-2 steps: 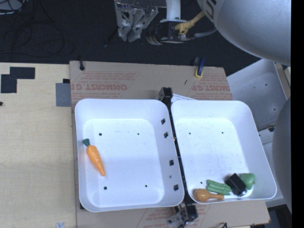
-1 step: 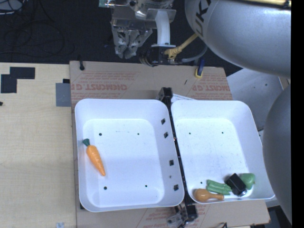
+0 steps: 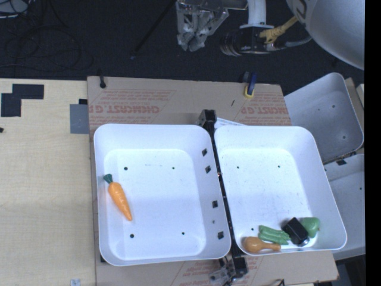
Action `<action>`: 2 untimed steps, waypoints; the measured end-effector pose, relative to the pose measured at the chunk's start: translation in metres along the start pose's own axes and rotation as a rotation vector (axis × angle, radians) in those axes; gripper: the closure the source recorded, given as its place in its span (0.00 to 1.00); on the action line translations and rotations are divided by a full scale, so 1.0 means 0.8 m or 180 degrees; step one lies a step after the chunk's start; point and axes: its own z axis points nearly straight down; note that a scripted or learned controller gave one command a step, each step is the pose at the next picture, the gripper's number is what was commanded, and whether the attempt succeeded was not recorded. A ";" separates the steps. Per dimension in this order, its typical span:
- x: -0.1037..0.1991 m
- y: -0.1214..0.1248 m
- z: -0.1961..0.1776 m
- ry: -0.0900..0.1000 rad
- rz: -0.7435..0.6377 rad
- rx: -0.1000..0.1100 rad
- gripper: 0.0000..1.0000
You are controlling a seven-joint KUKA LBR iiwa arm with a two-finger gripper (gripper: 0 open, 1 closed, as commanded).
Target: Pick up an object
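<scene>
Plainly the pick had not begun: the pincer (image 3: 196, 31) hung at twelve o'clock, above both bins, whether clenched or released I could not tell. Next it needed to descend onto the carrot (image 3: 119, 200), lying alone at nine o'clock. A black block (image 3: 296, 231) crowded green pieces (image 3: 274, 235) at five o'clock.

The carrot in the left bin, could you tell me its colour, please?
Orange with a green top, seen in the camera view.

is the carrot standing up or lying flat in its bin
Lying flat. The carrot rests lengthwise on the floor of the left bin, green top toward the far left, tip pointing near right.
</scene>
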 end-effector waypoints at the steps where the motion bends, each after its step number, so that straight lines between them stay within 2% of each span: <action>1: 0.066 -0.001 0.006 0.0002 -0.0029 0.0020 1.00; 2: 0.061 0.000 0.085 -0.0011 -0.0003 0.0042 1.00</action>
